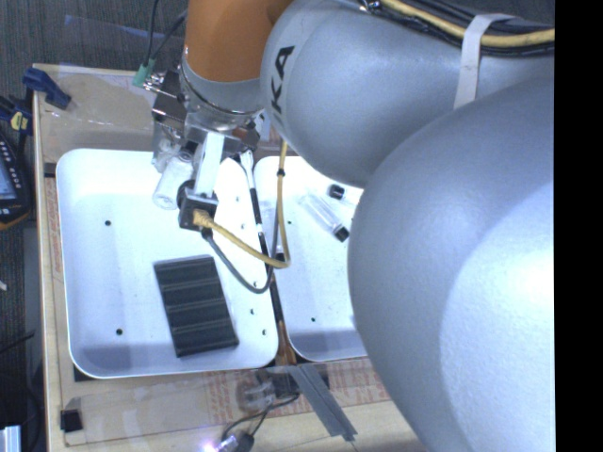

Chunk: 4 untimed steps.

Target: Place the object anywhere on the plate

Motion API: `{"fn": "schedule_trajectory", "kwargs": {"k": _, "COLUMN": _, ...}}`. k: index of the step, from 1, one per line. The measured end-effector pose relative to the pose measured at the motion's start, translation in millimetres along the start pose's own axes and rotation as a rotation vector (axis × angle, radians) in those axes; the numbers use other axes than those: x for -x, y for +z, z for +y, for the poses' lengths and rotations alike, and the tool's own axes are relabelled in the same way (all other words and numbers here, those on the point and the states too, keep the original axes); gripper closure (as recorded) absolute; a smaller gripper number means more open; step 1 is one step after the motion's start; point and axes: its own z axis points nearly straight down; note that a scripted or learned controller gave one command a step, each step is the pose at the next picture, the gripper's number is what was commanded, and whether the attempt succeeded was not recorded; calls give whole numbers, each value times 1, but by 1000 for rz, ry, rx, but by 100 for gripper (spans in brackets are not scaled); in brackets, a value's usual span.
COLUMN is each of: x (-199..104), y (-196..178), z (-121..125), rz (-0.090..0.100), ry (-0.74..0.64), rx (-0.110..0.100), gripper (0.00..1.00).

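Observation:
The plate is a dark ribbed rectangle lying in the front part of the left bin. A small clear tube-like object with black ends lies in the right bin, close to the arm's bulk. My gripper hangs over the back middle of the left bin, above and behind the plate, well left of the clear object. I see nothing clearly held in it; its tip is pale and hard to read against the white bin.
The grey arm covers most of the right bin. A yellow and black cable loop dangles by the wall between the bins. Tools lie at the bench's left edge.

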Motion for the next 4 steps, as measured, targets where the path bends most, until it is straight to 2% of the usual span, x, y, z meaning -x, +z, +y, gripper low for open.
{"fn": "schedule_trajectory", "kwargs": {"k": 1, "x": 42, "y": 86, "z": -105, "rz": -4, "ry": -45, "rx": 0, "gripper": 100}}
{"fn": "schedule_trajectory", "kwargs": {"k": 2, "x": 45, "y": 238, "z": -57, "rz": 0, "ry": 53, "rx": 3, "gripper": 100}}
{"fn": "schedule_trajectory", "kwargs": {"k": 3, "x": 89, "y": 234, "z": -81, "rz": 8, "ry": -8, "rx": 10, "gripper": 100}}
{"fn": "schedule_trajectory", "kwargs": {"k": 4, "x": 13, "y": 238, "z": -116, "rz": -1, "ry": 275, "rx": 2, "gripper": 100}}
